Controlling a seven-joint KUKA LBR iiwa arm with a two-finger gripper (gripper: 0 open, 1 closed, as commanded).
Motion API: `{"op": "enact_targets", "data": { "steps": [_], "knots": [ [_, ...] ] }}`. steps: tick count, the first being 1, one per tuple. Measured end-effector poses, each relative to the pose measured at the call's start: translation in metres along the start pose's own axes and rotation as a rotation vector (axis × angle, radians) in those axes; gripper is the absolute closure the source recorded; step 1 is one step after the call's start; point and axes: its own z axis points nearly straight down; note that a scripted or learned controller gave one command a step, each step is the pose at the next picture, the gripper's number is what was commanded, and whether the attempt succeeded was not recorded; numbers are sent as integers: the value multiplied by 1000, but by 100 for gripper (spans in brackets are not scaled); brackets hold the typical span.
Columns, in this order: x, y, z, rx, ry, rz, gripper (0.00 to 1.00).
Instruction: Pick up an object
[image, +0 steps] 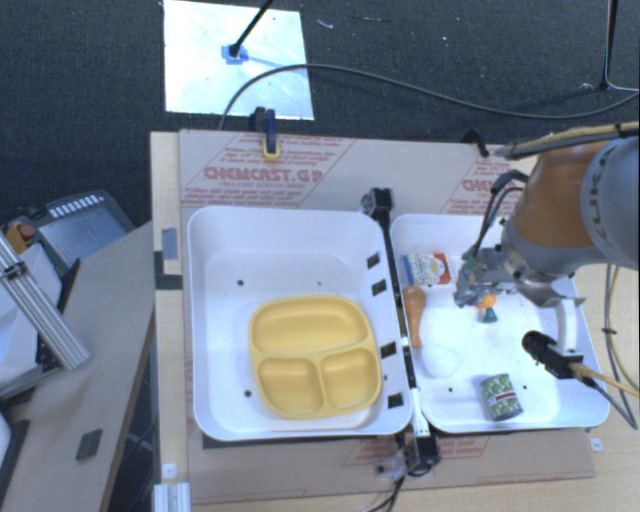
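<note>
My gripper (476, 287) hangs low over the upper middle of the right bin (575, 400). A small orange and green object (488, 306) sits right under its tip, and whether they touch is unclear. To the gripper's left lies a small white packet with red and blue print (427, 268). An orange carrot-shaped piece (413, 312) lies along the bin's left wall. A white rounded object (440, 358) rests below it. A green can (501, 396) lies on its side near the bin's front.
The left bin (230, 260) holds a yellow divided plate (315, 355) in its front half. A black clip (379, 203) sits where the two bins meet at the back. The arm (570, 210) covers the right bin's far right corner.
</note>
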Motion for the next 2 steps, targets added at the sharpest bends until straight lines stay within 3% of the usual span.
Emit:
{"op": "enact_targets", "data": {
  "steps": [2],
  "knots": [
    [-10, -1, -104, -2, -1, 0, 100]
  ]
}}
